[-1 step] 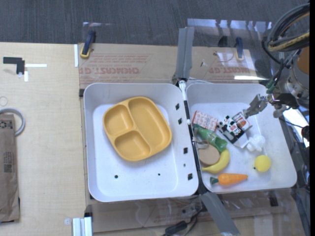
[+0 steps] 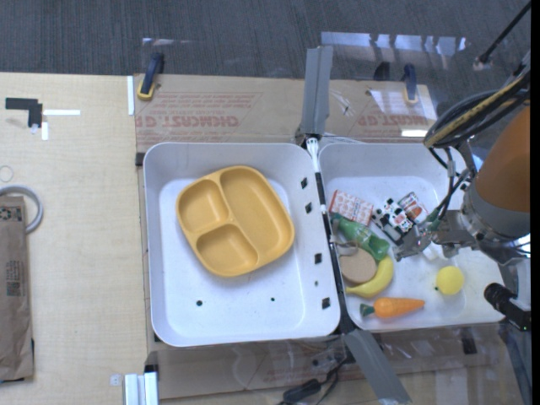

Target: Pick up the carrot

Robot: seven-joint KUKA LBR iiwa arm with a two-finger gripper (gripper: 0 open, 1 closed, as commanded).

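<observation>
The step in hand looks like the approach: nothing is lifted yet, and the carrot is still down in its bin.

Going left to right, the left bin (image 2: pixel 169 310) in the frame's centre holds a yellow plate (image 2: pixel 234 219) with three compartments. The right bin (image 2: pixel 371 160) holds a huddle of toy food: a red-and-white pack (image 2: pixel 350 206) at its upper left, a green piece (image 2: pixel 364 234) below that, a tan disc (image 2: pixel 356 266), a banana (image 2: pixel 376 280) curling under it, and the carrot (image 2: pixel 396 307) at the lower edge, lying roughly level with its green top to the left, just beside the banana's lower curve. A black-and-white piece (image 2: pixel 393 214) sits higher up, and a lemon (image 2: pixel 450 279) lies right of the carrot.

The gripper (image 2: pixel 419 241) hangs at right of centre, above and a little right of the carrot, near but apart from it. Whether it is spread or closed I cannot tell; it holds nothing visible.

The next move, I judge, calls for shifting toward the frame's lower edge, then descending across the carrot's narrow width, clear of banana and lemon.
</observation>
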